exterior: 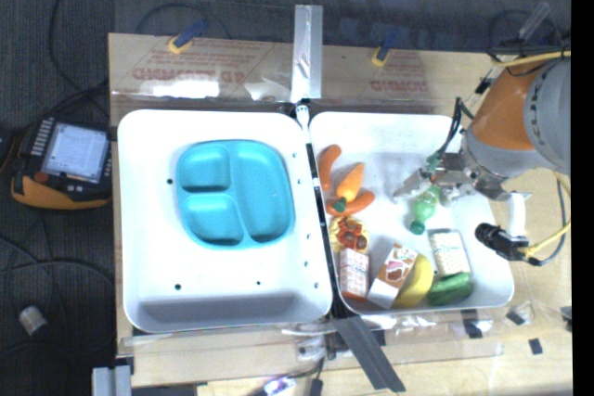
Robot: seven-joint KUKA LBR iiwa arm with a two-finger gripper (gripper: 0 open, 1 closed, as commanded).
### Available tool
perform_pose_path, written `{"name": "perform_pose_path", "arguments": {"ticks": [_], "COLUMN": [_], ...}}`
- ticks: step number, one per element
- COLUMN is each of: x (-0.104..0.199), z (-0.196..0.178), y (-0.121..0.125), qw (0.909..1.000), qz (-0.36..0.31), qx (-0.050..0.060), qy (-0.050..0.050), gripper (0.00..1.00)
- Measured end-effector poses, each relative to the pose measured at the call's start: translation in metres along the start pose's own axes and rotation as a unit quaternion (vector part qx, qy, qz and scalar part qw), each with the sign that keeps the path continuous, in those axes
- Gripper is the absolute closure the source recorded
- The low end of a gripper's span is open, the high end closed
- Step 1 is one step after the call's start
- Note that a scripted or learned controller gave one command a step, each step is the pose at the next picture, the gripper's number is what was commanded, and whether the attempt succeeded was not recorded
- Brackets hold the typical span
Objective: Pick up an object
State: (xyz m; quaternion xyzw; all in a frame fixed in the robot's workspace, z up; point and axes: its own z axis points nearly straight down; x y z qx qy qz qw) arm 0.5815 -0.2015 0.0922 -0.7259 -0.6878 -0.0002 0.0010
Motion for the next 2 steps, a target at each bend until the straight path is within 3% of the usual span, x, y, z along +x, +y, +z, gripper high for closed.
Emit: {"name": "perform_pose_path", "arguments": {"ticks": [1,2], "x": [0.001,0.043], "z": [-0.007,-0.111], "y": [0.000,0.031], "qw": [1.0000,0.9999], "qz": [0.000,-0.017], "qx": [0.001,0.001], "qy": [0.001,-0.001], "gripper": [1.00,1.00]}}
